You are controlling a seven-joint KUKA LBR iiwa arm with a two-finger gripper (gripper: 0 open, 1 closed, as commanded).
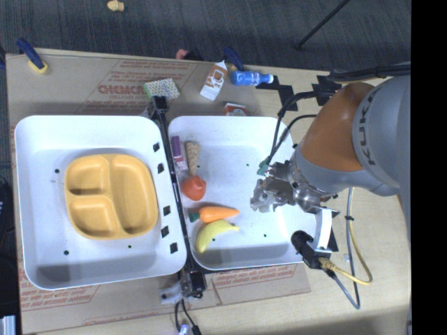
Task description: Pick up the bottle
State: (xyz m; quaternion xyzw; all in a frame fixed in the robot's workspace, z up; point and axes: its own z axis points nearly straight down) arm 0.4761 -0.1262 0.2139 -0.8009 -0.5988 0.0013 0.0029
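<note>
**Arm over the right bin, bottle up on the bench beyond**

Nearest the camera's lower edge, a yellow cable (347, 276) trails off the arm's wrist across the bench (265, 299). Just above it, the right bin (230, 257) holds a yellow banana (211, 234) near its front wall, with an orange carrot (218, 213) touching it behind. A small red-orange fruit (194, 187) sits further back by the bin's left wall, then a tan cone-like piece (191, 154) beside a purple stick (177, 152).

The gripper (264, 195) hangs over the right side of this bin, well apart from the food items; from this angle I cannot tell how its jaws stand. The orange band (334, 135) sits above it.

In the left bin (35, 187) lies a yellow divided plate (112, 192).

Furthest back, outside both bins, the bottle (248, 79), blue with a pale cap, lies on its side on the bench, near a small carton (214, 81) and a green patterned sponge (162, 87).
</note>
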